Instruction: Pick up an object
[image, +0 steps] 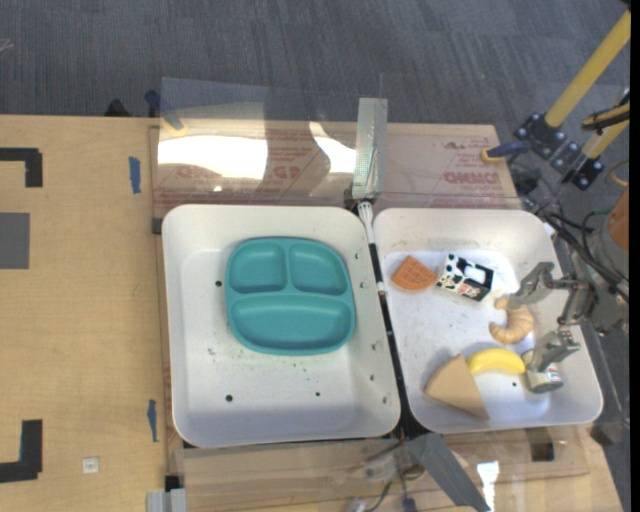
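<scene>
The right bin (420, 330) holds several small objects. An orange waffle-like piece (413, 274) and a black-and-white box (467, 277) lie near its back. A tan croissant (514, 322) sits toward the right, with a yellow banana (497, 361) and a tan wedge (459, 384) in front of it. My gripper (537, 333) reaches in over the bin's right edge and is open. One finger (532, 284) is behind the croissant and the other (549, 364) is just right of the banana. Nothing is held between them.
The left bin (190, 300) holds a teal divided plate (290, 295). A raised divider (380, 300) separates the two bins. Clear plastic sheeting and cardboard lie behind the bins, with cables and a yellow bar at the upper right.
</scene>
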